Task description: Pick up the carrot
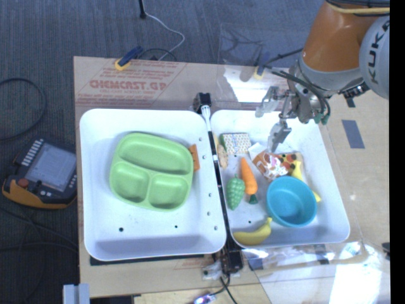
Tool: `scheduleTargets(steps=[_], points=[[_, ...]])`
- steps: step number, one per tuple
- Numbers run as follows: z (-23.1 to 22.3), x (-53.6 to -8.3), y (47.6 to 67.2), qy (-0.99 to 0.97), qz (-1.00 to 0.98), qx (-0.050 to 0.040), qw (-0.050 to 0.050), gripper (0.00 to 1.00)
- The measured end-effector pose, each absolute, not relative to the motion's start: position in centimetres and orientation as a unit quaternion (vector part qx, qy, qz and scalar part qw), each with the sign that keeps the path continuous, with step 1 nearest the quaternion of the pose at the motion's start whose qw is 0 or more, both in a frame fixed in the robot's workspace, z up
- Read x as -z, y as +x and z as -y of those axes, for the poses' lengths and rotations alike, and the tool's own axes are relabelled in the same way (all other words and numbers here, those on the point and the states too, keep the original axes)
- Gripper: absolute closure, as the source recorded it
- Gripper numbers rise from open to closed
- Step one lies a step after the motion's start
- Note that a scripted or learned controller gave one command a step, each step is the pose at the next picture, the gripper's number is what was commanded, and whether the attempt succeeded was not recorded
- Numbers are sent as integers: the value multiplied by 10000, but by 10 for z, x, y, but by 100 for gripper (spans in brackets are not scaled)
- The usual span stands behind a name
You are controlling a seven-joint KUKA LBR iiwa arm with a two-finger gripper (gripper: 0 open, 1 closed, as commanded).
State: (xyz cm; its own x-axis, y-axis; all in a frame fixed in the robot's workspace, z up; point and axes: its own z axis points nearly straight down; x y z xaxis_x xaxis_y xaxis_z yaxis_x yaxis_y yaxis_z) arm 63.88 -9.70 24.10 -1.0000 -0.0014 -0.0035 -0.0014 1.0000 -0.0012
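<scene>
Carrot: lying untouched in right bin, grapes at its 8 o'clock.
Gripper: at carrot's 1 o'clock, apparently empty; finger spread unclear.
Left: descent, grasp, lift.

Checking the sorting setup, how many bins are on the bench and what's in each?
2. The left bin holds a green divided plate. The right bin holds the carrot, a blue bowl, a banana and other toy food; some may be hidden beneath.
</scene>
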Motion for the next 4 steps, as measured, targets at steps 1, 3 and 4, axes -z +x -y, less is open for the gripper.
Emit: scheduleTargets(steps=[1, 3, 4], points=[[98, -111, 630, 176, -9998, 9, 133, 0], [105, -103, 547, -1204, -9923, 68, 285, 0], [109, -97, 518, -2260, -9738, 101, 249, 0]])
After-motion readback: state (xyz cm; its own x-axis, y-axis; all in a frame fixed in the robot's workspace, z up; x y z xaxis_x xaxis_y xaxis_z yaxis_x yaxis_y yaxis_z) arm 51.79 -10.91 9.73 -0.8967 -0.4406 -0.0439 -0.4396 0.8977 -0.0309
